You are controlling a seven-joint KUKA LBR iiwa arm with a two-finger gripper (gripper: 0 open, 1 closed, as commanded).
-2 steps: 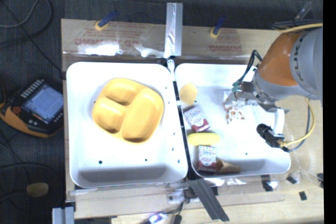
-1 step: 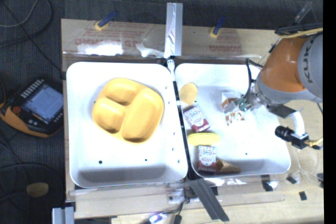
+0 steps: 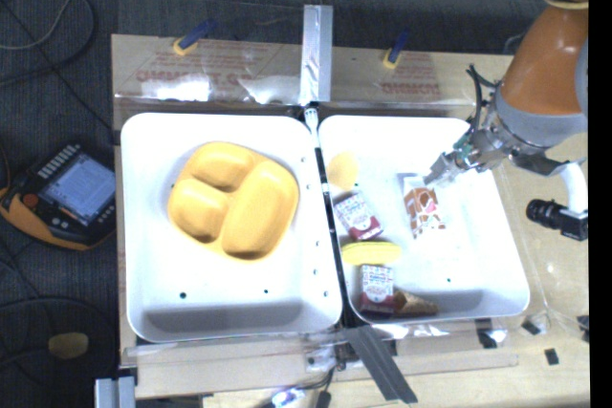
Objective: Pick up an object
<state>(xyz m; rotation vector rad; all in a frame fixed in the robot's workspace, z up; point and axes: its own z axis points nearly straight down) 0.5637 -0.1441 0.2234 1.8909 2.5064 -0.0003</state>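
Note:
My gripper point(image 3: 443, 169) hangs over the right bin point(image 3: 478, 282), near its back right part, pointing down and left. Its tip is just above the top edge of a flat red-and-white packet point(image 3: 423, 209). Nothing shows between the fingers. Further left in the same bin lie a small red packet point(image 3: 358, 215), a pale yellow round piece point(image 3: 343, 169), a yellow banana-like piece point(image 3: 371, 252) and a dark red packet point(image 3: 379, 286) at the front edge. The left bin point(image 3: 153, 301) holds a large yellow lumpy object point(image 3: 232, 198).
A metal divider post point(image 3: 316, 53) stands at the back between the bins. A handheld controller point(image 3: 65, 196) lies on the floor at the left. Bare white floor lies in the right bin's front right part.

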